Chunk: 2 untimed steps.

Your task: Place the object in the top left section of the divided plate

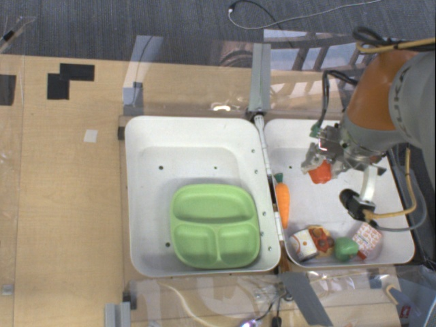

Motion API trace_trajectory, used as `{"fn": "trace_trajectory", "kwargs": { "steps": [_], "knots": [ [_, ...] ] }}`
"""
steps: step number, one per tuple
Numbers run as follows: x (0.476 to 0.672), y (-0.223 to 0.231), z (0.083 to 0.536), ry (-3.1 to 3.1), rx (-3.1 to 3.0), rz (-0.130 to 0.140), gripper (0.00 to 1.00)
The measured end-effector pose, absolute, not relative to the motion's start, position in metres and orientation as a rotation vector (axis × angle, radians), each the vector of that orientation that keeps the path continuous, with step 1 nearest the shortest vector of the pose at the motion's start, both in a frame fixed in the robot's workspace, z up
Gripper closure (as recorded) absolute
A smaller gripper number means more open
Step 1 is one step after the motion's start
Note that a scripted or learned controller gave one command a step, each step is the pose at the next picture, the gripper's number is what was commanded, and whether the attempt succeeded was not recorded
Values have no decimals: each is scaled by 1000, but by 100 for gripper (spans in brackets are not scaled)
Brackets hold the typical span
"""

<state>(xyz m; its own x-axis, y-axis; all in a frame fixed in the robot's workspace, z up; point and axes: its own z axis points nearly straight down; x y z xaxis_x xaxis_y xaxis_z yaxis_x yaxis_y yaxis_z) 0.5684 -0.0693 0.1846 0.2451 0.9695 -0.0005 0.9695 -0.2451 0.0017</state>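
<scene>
Status: my gripper (321,163) is over the right bin (402,251), well right of the divided plate (215,225) and a bit farther up the view than it. There's a small red-orange object (320,173) right at the fingertips. It looks pinched between the fingers and lifted off the bin floor, so I read the hand as clamped on it, though the grip point is small and partly masked by the wrist hardware.

The plate is green and sits in the left bin (146,182), toward the near edge. One wide section runs across the side away from the camera, two smaller ones sit in front. All three look bare.

Other items right of the plate: a carrot (282,204) lying along the divider wall just beside the plate's bin, then a small can (304,243), a green piece (345,248) and a patterned pink item (367,238) clustered at the near edge of the right bin.

Step, as I judge it: pick done, transport starting. Next move: carry leftward over the divider wall with clearance, line up above the plate's top left region, descend, release. Risk: grasp looks shallow, object could slip mid-carry.
</scene>
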Motion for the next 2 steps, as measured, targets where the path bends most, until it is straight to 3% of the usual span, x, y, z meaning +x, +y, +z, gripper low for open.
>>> {"fn": "trace_trajectory", "kwargs": {
  "steps": [1,2],
  "knots": [
    [487,-24,185,1995,2426,4,100],
    [487,42,184,1499,2762,2,100]
  ]
}}
